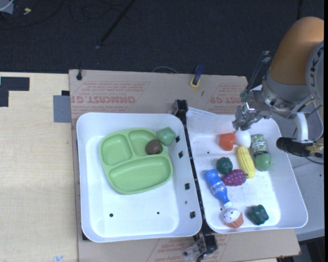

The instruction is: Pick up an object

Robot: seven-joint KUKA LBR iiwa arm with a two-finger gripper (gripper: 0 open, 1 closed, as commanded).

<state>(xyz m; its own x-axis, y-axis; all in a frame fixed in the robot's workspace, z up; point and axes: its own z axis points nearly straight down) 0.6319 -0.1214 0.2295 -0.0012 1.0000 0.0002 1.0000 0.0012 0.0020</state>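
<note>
Gripper (244, 120) hangs over the far edge of the right bin (295, 201), just above a white ball (243, 138); whether it is released or clenched cannot be told. Judgement: nothing is lifted yet, the pick remains to be done.

Count, near to far, right bin, nine items:
- green block (257, 214)
- cupcake (231, 218)
- blue bottle (215, 183)
- purple grapes (234, 177)
- dark green piece (224, 165)
- corn cob (246, 161)
- green can (259, 151)
- orange piece (227, 141)
- the ball

Left bin (93, 201): one green tray (134, 173), one brown ball (153, 147), one pale green block (166, 136).
</note>
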